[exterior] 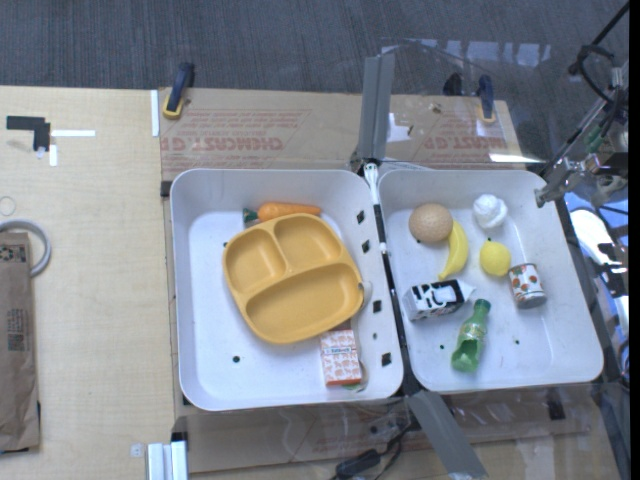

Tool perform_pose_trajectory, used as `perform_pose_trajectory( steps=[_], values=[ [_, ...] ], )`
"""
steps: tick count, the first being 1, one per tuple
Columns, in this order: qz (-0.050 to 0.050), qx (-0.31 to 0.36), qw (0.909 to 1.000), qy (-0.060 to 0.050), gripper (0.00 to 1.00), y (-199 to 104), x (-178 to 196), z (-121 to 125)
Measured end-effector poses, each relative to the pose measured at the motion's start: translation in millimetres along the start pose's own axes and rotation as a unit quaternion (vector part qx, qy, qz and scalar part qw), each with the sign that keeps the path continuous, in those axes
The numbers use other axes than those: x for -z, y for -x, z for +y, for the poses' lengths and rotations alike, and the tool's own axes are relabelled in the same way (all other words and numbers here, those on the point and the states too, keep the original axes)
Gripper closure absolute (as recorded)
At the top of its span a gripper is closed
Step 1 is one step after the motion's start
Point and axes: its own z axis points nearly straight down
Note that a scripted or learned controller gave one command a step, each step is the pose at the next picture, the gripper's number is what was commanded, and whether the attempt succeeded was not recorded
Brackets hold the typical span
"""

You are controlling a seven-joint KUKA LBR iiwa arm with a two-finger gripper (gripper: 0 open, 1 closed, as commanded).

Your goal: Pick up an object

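**Two bins of toy food, nothing lifted**

Two shallow white bins sat side by side on a light wooden counter [80, 228], over a sheet of brown cardboard [250, 128].

The left bin [190, 298] carried a yellow plastic plate with three compartments [292, 288], lying flat near the middle. An orange toy carrot with a green stub [290, 209] lay just beyond the plate's far edge, touching it or nearly so. A small orange-and-white carton [341, 358] lay at the plate's near right corner.

The right bin [585, 318] held the rest. A round brown ball-shaped item [430, 222] sat at the far left, with a yellow banana [456, 251] curving just beside it. A small white lumpy item [489, 209] lay near the far wall, and a yellow lemon [495, 257] just in front of it. A short can with a red-and-white label [526, 286] lay right of the lemon. A black-and-white carton [437, 298] lay on its side below the banana, and a green plastic bottle [469, 336] lay tilted near it.

All these things rested on the bin floors. How the jaws stood could not be told.
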Motion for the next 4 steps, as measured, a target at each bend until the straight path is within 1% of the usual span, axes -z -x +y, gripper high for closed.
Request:
perform_pose_trajectory(
  steps=[1, 2, 3, 4],
  values=[
    [0.000, 0.009, 1.0000, 0.000, 0.00, -59, -142, 41],
    [0.000, 0.004, 1.0000, 0.000, 0.00, -97, -184, 26],
    [0.000, 0.003, 1.0000, 0.000, 1.00, -95, -175, 26],
    [0.000, -0.005, 1.0000, 0.000, 1.00, -150, -65, -5]
  ],
)
